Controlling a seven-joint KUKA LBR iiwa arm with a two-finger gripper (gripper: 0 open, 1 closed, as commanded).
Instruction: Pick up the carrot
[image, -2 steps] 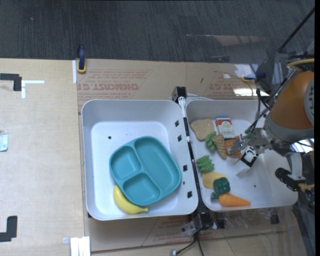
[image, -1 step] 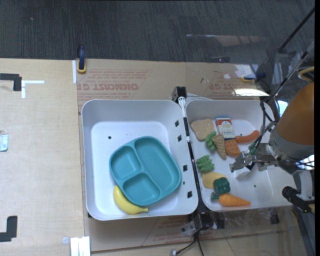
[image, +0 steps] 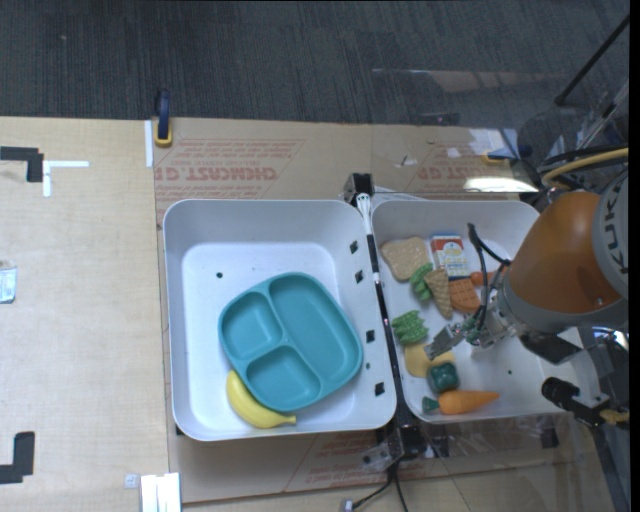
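Note:
The carrot (image: 467, 402) is orange with a small green top at its left end. It lies flat near the front edge of the right bin (image: 520, 385). My gripper (image: 447, 342) reaches down into the middle of that bin from the right, below the arm's orange band (image: 565, 260). It hovers over a yellow piece (image: 415, 362) and a dark green piece (image: 443, 377), a little behind and to the left of the carrot. Nothing orange shows at its tip.
Toy foods crowd the right bin's left half: a bread slice (image: 403, 256), a white carton (image: 449, 252), green vegetables (image: 408, 326), and an orange piece (image: 463, 295). The left bin (image: 190, 300) holds a teal divided plate (image: 290, 340) and a banana (image: 255, 403).

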